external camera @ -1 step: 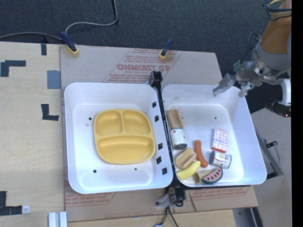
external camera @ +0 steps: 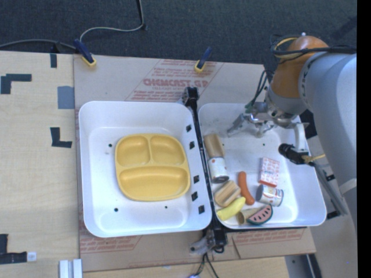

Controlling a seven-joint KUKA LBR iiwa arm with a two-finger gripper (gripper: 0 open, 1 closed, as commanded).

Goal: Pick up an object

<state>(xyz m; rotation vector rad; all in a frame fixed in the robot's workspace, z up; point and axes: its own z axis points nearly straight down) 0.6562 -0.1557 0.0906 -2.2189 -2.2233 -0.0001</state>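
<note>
Hovering over the right bin, gripper with fingers spread open, empty; toy food clustered below, well apart.

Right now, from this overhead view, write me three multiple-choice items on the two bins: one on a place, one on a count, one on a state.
1. Where does the yellow divided plate lie?
A. In the left bin
B. In the right bin
C. On the cardboard outside both bins

2. How many compartments does that plate have?
A. Two
B. Three
C. Five

3. How does the carrot stand to the gripper?
A. Gripped by it
B. Lying in the right bin, apart from it
C. Hanging above the left bin

Answers: 1 A, the plate sits inside the left bin. 2 B, two small wells sit above one long one. 3 B, the carrot lies among the toy foods, while the gripper is at the far end of the right bin.
</note>
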